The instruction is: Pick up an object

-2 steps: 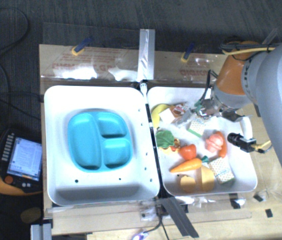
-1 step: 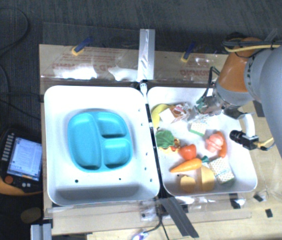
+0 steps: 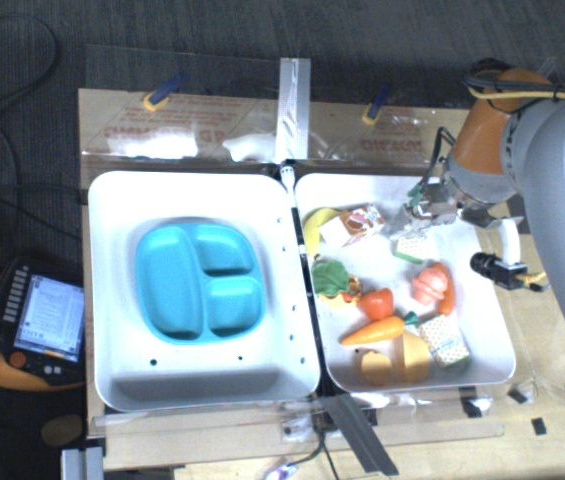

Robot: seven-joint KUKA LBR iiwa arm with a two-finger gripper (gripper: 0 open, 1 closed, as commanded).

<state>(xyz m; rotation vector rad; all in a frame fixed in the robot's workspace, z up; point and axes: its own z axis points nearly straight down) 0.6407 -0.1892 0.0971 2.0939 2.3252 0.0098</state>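
My gripper (image 3: 428, 208) hangs over the far right part of the right bin (image 3: 492, 338), at the end of the grey arm with its orange band. Just below it in the view lies a small pale packet (image 3: 411, 247). Further toward the front sits a pink-orange toy fruit (image 3: 430, 285). A wrapped red-and-white item (image 3: 360, 223) and a banana (image 3: 315, 226) lie to the left of the gripper. Nothing shows between the fingers.
The right bin also holds a green leafy toy (image 3: 329, 277), a red tomato (image 3: 376, 302), a carrot (image 3: 372, 332), a small printed box (image 3: 445, 340) and a tan wedge (image 3: 412, 358). A blue divided plate (image 3: 200, 278) lies in the left bin (image 3: 122, 368).
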